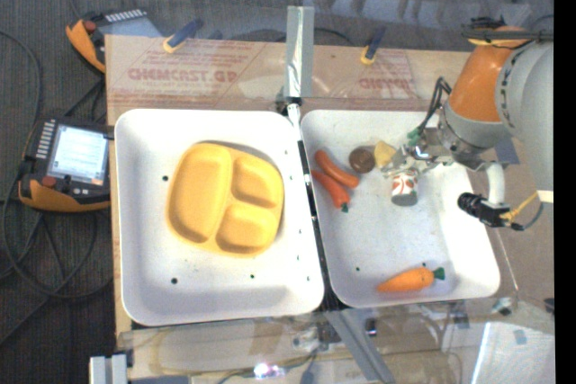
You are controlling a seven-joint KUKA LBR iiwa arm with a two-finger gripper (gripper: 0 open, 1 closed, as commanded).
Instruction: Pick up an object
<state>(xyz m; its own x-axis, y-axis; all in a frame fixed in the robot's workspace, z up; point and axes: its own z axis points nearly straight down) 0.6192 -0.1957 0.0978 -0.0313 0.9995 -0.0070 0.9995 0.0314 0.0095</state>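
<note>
White right bin (468, 265) holds a small red-and-white cup (404, 185) under the tool (416, 153), grip state unclear.

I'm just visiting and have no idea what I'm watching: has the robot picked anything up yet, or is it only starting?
Nothing looks lifted yet. The gripper is low in the right white bin, just above a small red-and-white cup-like object; whether it grips it is unclear. The orange toy carrot, two orange-red sausage-shaped pieces and a brown round piece lie there. Grasping and lifting remain.
</note>
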